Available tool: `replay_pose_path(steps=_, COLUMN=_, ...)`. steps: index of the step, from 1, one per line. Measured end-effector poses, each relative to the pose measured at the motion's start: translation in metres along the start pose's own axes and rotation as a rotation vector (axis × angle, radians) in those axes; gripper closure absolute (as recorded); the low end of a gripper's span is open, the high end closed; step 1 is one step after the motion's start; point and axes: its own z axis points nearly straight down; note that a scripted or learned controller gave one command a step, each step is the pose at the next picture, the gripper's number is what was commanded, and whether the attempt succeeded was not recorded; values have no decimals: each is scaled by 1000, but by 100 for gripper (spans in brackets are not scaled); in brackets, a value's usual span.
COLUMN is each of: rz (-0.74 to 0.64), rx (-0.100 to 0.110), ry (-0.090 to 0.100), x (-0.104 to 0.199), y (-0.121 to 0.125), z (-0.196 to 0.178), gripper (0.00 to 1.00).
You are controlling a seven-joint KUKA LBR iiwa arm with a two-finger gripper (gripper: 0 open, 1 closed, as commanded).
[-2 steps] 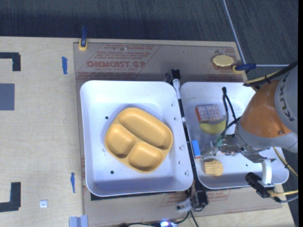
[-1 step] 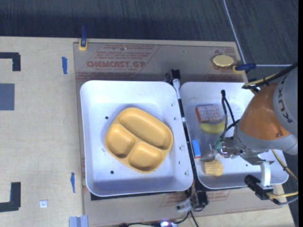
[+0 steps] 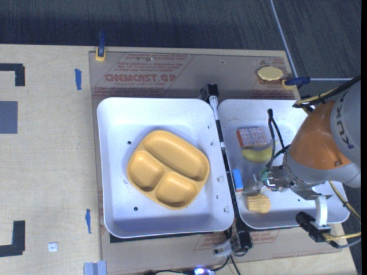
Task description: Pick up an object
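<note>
Found two white bins side by side on a bench, the left bin (image 3: 109, 153) and the right bin (image 3: 287, 219), both resting on a cardboard sheet (image 3: 149, 76) printed with red lettering.

Noted, nearest in the right bin, a small pale yellow block (image 3: 258, 203) close to the front wall. Saw the gripper (image 3: 268, 179) just behind and above that block, lowered into the bin from the right under the grey arm (image 3: 321, 176) and its orange band (image 3: 315, 142). Could not tell whether the gripper was apart or together, or whether anything sat in it, since wrist and cables hid that part. Spotted a short blue piece (image 3: 237, 180) just left of the gripper, beside the bin's left wall.

Made out, farther back in the same bin, a yellow curved item (image 3: 257, 153), and touching its far side a red-and-white patterned packet (image 3: 253, 135). Traced a black cable (image 3: 272, 128) running over that area towards the wrist.

Observed in the left bin a large yellow divided tray (image 3: 167, 168), lying flat near the middle, three hollows facing up.

Noticed beyond the bins a round tan disc (image 3: 270, 73) on the cardboard, with a blue clamp (image 3: 296, 81) just beside it.
</note>
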Motion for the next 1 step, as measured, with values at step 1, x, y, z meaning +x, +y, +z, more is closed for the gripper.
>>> replay_pose_path(steps=1, rz=0, rx=0, ry=0, x=0, y=0, z=0, gripper=0)
